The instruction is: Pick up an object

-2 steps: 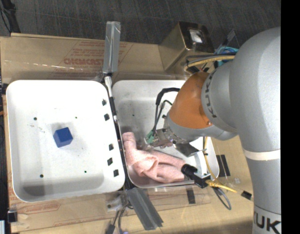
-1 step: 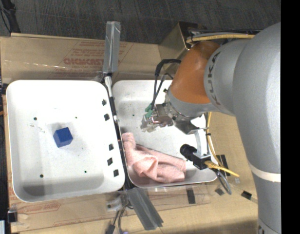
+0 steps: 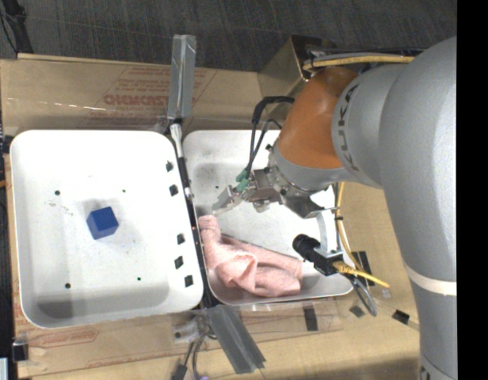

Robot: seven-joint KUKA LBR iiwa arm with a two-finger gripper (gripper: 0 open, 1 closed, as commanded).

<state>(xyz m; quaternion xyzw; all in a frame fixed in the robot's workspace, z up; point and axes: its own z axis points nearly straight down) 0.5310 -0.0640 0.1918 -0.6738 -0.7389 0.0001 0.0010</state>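
Camera view: crumpled pink cloth, seemingly soft; hard blue cube.

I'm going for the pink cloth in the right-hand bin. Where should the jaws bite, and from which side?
I would take the pink cloth at the thick folded bunch near its middle, coming straight down from above. It lies flat and crumpled on the floor of the right bin, with its left end against the divider, so a side approach looks blocked. The gripper is just above it, over the same bin.

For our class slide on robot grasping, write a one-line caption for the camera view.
KUKA arm's gripper poised in the right bin above a pink cloth; blue cube in the left bin.
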